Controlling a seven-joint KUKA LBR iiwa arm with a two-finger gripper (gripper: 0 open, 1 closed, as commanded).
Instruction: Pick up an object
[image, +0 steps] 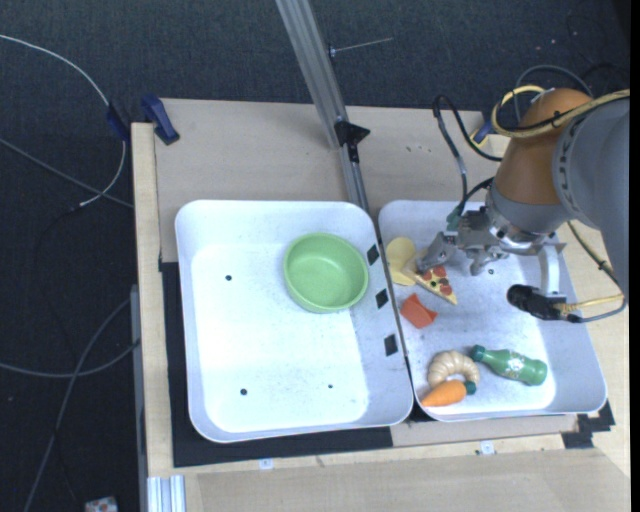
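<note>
Tabletop (260, 150) carries two white bins. Landmark: right bin (570, 330). Left bin (230, 340) beside it holds a green bowl (325, 271). My claw (437, 268) hangs over the right bin's upper left, fingers spread narrowly around a pizza slice toy (437, 285); grip unconfirmed. Near front edge: green bottle (512, 365), croissant (452, 366), carrot (444, 394). Left of centre: red block (418, 313).

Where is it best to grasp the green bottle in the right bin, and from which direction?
Probably across the middle of the green bottle, coming from above. It lies flat on its side in the right bin, so closing across its narrow width suits it. The croissant lies off its cap end, so its long sides look free.
</note>
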